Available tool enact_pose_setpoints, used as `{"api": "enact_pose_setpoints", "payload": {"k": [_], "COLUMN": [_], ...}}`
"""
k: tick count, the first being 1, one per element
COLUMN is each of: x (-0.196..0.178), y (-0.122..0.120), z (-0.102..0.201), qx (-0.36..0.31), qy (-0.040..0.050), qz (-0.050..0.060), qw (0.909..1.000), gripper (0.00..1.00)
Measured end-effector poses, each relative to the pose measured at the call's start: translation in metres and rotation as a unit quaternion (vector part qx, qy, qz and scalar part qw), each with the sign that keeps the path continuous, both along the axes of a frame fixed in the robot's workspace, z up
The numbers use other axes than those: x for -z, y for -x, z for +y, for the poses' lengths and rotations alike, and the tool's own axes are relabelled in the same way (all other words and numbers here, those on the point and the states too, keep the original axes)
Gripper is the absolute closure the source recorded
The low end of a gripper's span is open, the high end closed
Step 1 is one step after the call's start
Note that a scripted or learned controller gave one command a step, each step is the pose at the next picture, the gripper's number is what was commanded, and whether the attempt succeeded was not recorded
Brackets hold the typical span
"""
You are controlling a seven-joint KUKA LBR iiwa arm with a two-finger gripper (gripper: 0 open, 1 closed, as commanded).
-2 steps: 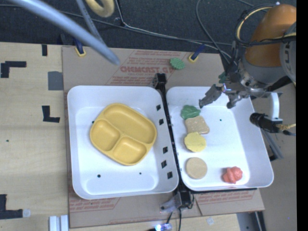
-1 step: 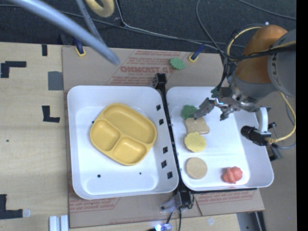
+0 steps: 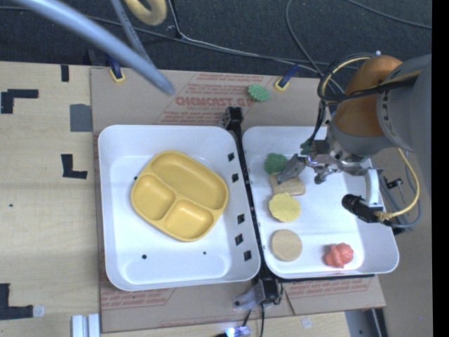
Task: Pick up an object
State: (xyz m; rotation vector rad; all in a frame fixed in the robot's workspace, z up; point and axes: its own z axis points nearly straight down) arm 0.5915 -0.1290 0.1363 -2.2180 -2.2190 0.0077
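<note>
A: Where does the gripper (image 3: 303,166) sit?

B: Over the right bin (image 3: 365,262), near its far left corner, fingers spread and empty, just above the tan piece (image 3: 288,187) beside the green piece (image 3: 275,163).

A: How should that piece handle?

B: Probably light, stiff, flat; grip across its short edges.

A: What is obscured?

B: Its far edge, under the fingers; contact cannot be judged.
</note>
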Motion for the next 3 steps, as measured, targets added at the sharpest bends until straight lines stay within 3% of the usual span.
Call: {"api": "enact_pose_setpoints", "payload": {"k": [1, 2, 3], "x": [0.053, 0.040, -0.023], "y": [0.000, 0.000, -0.003], "z": [0.001, 0.001, -0.002], "qx": [-0.001, -0.001, 0.000], "qy": [0.0005, 0.0003, 0.0004], "qz": [-0.002, -0.003, -0.005], "qw": [1.0000, 1.0000, 1.0000], "gripper": [0.00, 1.00, 1.00]}}
